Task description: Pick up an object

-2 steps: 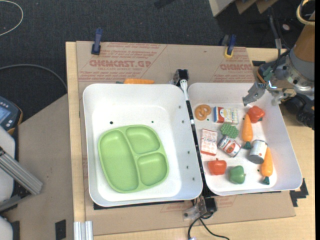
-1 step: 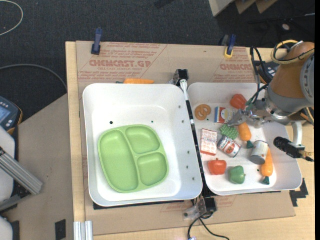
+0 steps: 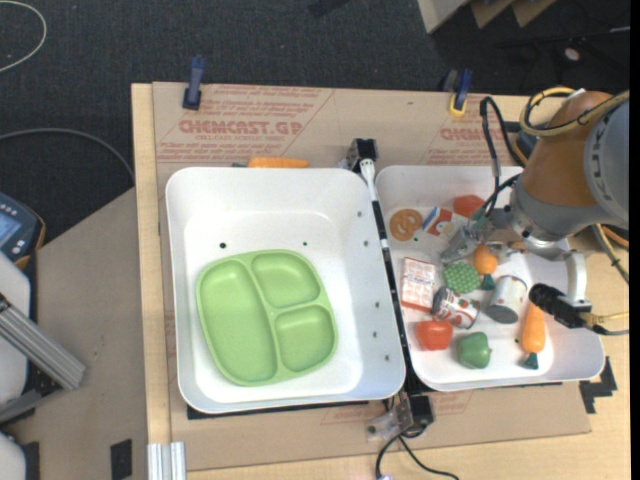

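My gripper (image 3: 478, 242) hangs low over the upper middle of the right bin (image 3: 572, 366), reaching in from the right. Directly beneath its tip lies a small orange ball (image 3: 485, 262), with a green checkered piece (image 3: 460, 275) just to the ball's left. Whether the gripper touches either one cannot be made out. Close by are a pink-and-white packet (image 3: 418, 282), a small printed can (image 3: 456, 309), a grey-white cup (image 3: 507, 297), a red tomato (image 3: 433, 335), a green pepper (image 3: 474, 350), a carrot (image 3: 533, 330), a brown pretzel (image 3: 405, 224) and a red piece (image 3: 467, 206).
The left bin (image 3: 200, 203) holds a green divided plate (image 3: 266, 315). A black bar (image 3: 375, 208) runs along the seam between the two bins. Blue clamps (image 3: 193, 83) grip the back of the cardboard-covered bench, and an orange strip (image 3: 278, 164) lies behind the left bin.
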`<control>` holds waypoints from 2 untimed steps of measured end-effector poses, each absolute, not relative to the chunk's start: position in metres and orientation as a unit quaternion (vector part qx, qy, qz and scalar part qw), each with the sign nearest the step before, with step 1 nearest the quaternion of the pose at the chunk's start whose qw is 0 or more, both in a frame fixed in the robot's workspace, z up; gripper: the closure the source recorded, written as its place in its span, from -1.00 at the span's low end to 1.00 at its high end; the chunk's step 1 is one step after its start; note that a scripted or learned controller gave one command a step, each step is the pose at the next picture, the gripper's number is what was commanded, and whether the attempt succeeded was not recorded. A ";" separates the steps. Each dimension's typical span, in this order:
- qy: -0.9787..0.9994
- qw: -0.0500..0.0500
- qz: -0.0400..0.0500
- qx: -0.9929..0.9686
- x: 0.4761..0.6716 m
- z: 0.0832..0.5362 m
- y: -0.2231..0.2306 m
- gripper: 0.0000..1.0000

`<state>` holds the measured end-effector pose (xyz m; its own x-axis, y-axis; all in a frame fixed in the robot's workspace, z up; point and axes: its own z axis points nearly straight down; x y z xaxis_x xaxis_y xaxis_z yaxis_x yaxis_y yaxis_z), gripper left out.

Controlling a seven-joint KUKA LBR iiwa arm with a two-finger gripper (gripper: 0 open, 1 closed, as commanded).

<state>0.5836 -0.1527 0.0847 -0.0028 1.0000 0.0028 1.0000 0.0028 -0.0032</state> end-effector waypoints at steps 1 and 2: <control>-0.707 0.000 0.000 -0.707 0.584 0.095 -0.155 1.00; -0.711 -0.004 -0.005 -0.703 0.611 0.191 -0.064 1.00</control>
<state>0.6110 -0.0645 0.1915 -0.0104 0.9999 0.0023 0.9999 0.0104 0.0123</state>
